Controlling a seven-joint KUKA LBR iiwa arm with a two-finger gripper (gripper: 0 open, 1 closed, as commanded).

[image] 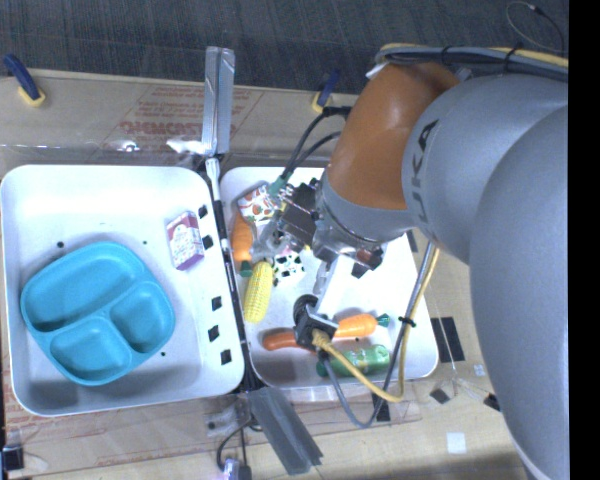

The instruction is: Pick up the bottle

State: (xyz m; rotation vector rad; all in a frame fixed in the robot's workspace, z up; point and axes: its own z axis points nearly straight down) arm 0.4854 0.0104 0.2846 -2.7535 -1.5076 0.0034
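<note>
Green plastic bottle [365, 358] lying at 6 o'clock in the right white bin [382, 288], just beside an orange toy carrot [360, 323]. End effector [292, 218] hovers toward 11 o'clock, its opening impossible to tell. Likely risk: the crowding carrot gets grasped instead.

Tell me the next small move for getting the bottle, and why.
Probably slide the gripper toward the front of the right bin, over the green bottle: it lies there by the carrot, while the gripper sits farther back near the corn.
</note>
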